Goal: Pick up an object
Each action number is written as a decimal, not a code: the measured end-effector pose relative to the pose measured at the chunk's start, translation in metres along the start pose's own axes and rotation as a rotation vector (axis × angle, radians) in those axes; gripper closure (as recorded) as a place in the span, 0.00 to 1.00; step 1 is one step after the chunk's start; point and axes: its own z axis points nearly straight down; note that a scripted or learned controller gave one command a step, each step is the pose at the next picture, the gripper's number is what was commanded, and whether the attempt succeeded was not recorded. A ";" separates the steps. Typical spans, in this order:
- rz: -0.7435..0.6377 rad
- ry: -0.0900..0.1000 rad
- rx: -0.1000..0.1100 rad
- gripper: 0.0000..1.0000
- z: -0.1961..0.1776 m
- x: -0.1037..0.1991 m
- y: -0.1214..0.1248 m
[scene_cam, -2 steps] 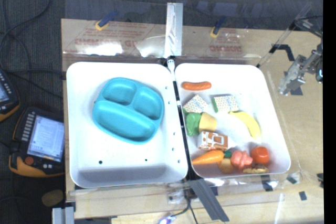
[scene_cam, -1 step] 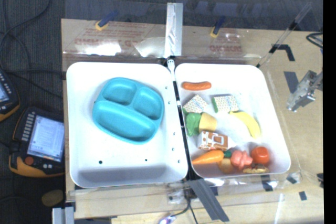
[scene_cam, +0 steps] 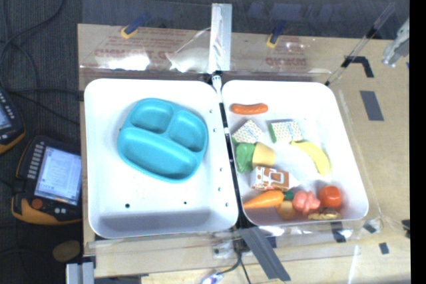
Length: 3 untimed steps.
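White bins sit side by side on the bench: the left one [scene_cam: 100, 163] carries a blue divided plate [scene_cam: 163, 138], the right one [scene_cam: 346, 136] crowds the toy food together, sausage [scene_cam: 249, 108], banana [scene_cam: 314, 156], carrot [scene_cam: 264, 199], tomato [scene_cam: 330, 197], all loose for picking; jaws' state I cannot tell

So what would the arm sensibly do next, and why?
Probably swing in over the right bin, since the toy food lies there, and aim for the hot dog, which sits apart from the crowded pile. The left bin holds just a blue plate.
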 end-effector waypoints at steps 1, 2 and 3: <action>0.000 0.000 0.000 0.00 0.000 0.000 0.000; -0.135 0.000 0.001 0.00 -0.001 -0.005 0.038; -0.134 0.001 0.002 0.00 -0.001 -0.064 0.025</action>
